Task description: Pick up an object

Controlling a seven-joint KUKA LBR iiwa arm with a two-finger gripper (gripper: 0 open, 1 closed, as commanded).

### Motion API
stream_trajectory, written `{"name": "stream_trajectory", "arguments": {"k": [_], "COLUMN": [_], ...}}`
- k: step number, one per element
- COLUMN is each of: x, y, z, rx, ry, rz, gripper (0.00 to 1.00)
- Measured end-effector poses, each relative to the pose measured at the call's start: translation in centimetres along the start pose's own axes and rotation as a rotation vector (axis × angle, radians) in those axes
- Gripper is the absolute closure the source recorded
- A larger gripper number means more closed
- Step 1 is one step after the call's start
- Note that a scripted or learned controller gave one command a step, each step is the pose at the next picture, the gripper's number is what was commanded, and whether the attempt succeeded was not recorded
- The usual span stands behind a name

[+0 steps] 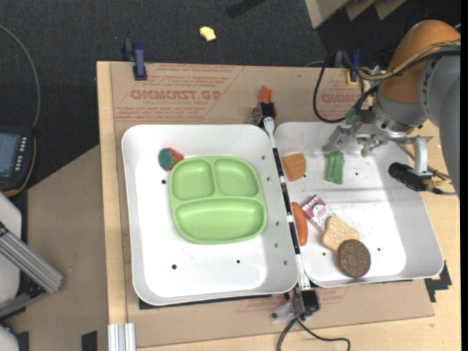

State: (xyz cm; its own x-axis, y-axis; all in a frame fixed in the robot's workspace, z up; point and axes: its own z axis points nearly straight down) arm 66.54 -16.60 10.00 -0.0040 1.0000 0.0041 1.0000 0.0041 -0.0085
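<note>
Cardboard-topped bench (183, 90) bearing two white bins. Gripper (356, 139) spread open near far edge of right bin (409, 225), just beside small upright green plastic block (335, 168), gripping nothing. Likely to nudge block away on closing, being off-centre.

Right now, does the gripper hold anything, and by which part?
It cannot be told. The gripper stands just above and beside the green block in the right bin, but no grip on it shows.
</note>
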Motion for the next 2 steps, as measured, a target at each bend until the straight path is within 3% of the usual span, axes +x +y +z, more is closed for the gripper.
{"name": "stream_trajectory", "arguments": {"k": [1, 2], "x": [4.6, 4.4], "y": [-1.9, -1.7], "z": [1.7, 0.5], "rx": [-0.004, -0.011], "ry": [-0.002, -0.004], "rz": [0.000, 0.002], "gripper": [0.00, 1.00]}}
